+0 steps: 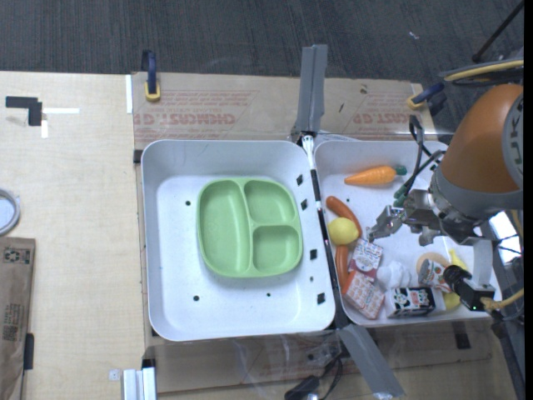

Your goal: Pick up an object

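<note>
The right bin (366,155) holds several small items. An orange carrot (371,175) lies near its far wall. A yellow lemon (341,231) rests on a long red-orange piece (342,212) by the left wall. Below them lie a pink-white packet (367,257), a red packet (363,292) and a black-and-white carton (412,300). My gripper (386,222) hangs over the bin's middle, just right of the lemon and above the pink-white packet. I see nothing held in it.
The left bin (166,223) carries a green divided plate (249,227). A round tan item (433,267) and a yellow piece (455,262) lie under the arm at the right bin's right side. The arm's grey and orange body (487,148) covers that corner.
</note>
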You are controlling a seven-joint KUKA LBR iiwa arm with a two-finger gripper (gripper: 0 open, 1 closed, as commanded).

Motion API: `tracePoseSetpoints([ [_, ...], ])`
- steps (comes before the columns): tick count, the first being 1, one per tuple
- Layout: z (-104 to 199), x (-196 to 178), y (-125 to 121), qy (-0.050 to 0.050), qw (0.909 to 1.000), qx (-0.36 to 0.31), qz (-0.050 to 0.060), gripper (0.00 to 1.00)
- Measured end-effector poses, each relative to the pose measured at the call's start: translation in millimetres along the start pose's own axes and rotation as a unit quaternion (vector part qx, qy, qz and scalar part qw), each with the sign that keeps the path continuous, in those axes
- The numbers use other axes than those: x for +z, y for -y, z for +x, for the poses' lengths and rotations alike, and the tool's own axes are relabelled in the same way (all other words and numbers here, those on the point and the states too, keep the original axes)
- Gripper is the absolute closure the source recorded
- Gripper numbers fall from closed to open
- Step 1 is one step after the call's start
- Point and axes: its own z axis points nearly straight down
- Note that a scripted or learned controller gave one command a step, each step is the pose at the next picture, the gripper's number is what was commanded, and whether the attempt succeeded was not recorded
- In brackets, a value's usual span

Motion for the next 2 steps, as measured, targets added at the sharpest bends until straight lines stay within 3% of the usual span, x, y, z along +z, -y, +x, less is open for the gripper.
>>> tracePoseSetpoints([
  [1, 0.0, 0.1, 0.1, 0.000, 1.0000, 0.000, 0.000, 0.00],
  [2, -21.8, 93.4, -15.1, 0.000, 0.9987, -0.052, -0.002, 0.00],
])
